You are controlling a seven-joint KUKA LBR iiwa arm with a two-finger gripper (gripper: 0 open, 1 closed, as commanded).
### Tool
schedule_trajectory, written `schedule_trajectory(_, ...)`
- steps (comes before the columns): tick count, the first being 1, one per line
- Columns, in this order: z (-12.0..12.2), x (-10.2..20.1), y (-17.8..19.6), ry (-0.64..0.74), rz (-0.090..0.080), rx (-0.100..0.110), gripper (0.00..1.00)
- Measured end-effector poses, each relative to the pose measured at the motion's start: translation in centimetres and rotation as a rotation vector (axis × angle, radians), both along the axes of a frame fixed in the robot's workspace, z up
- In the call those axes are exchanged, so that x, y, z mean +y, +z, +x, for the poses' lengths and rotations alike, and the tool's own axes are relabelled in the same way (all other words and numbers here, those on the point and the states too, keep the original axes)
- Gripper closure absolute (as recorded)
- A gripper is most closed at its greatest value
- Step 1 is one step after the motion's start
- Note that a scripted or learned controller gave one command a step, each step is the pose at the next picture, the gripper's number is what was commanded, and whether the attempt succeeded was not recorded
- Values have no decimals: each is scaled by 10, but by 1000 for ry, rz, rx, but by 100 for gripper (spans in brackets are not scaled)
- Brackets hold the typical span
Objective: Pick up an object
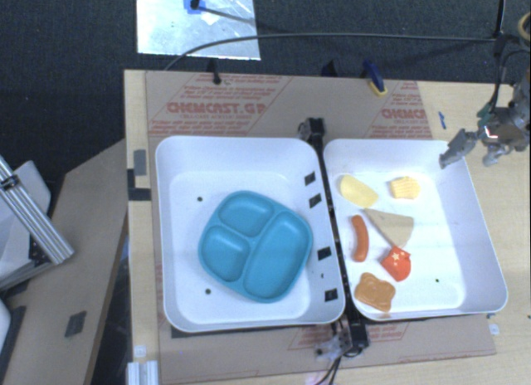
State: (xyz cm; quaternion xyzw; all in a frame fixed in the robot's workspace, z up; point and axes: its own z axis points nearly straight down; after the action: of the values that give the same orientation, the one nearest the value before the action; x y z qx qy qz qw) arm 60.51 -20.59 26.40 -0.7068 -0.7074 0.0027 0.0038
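The right bin holds several toy foods: a pale yellow lump, a small ridged yellow piece, a beige wedge, an orange-red sausage, a red piece and an orange-brown piece. My gripper hovers at that bin's far right corner, above the rim and well clear of the foods. Its two grey fingers stand apart, open, with nothing between them.
The left bin holds a blue divided plate. A black clip strip runs along the seam between the bins. A metal rail juts in at the left. Cables cross the dark floor behind the bench.
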Motion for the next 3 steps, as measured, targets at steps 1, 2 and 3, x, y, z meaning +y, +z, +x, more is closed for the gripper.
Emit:
schedule_trajectory(1, 2, 1, 7, 3, -3, -12, 0)
schedule_trajectory(2, 5, 2, -33, 2, -3, -11, 0)
schedule_trajectory(3, -1, 10, -86, 2, -1, -7, 0)
